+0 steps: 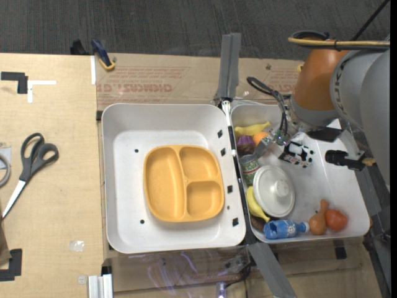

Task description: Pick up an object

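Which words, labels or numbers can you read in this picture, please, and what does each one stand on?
Red print runs along the cardboard sheet behind the left bin, but it appears upside down and blurred, so I cannot quote it reliably.
The blue bottle in the right bin carries a label too small to read.
I can make out no other text.

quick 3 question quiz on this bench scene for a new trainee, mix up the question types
1. True or false: the yellow divided tray lies in the left bin.
2. Which object lies nearest the front edge of the right bin?
A. scissors
B. blue bottle
C. purple object
3. Fill in: the tray has ___ compartments.

Key:
1. True.
2. B; the scissors lie on the bench outside both bins, and the purple object sits toward the back beside a yellow banana-like toy.
3. Three.
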Tool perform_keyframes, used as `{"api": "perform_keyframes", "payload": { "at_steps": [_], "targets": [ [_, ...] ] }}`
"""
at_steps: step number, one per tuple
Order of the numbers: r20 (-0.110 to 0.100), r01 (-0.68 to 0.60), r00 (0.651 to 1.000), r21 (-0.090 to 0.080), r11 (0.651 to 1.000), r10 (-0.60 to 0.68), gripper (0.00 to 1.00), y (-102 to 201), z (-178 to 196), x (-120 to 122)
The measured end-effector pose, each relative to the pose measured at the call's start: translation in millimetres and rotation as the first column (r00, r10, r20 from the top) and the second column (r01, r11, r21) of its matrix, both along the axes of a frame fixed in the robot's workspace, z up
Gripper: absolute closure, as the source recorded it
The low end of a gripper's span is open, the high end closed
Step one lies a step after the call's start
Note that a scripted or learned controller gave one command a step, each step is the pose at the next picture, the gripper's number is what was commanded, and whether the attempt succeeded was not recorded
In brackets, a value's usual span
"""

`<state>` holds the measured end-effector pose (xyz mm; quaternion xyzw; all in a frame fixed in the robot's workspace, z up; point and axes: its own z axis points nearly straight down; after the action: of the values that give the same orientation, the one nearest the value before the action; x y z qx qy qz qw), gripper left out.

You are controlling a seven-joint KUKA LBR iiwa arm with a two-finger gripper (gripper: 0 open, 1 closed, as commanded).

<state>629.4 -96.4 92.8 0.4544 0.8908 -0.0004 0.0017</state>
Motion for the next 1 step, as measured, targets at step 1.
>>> {"api": "perform_keyframes", "payload": {
  "at_steps": [1],
  "targets": [
    [0.0,0.011,1.0,0.0,1.0,-0.011,0.0,-1.7,0.2,14.5]
  ]
}}
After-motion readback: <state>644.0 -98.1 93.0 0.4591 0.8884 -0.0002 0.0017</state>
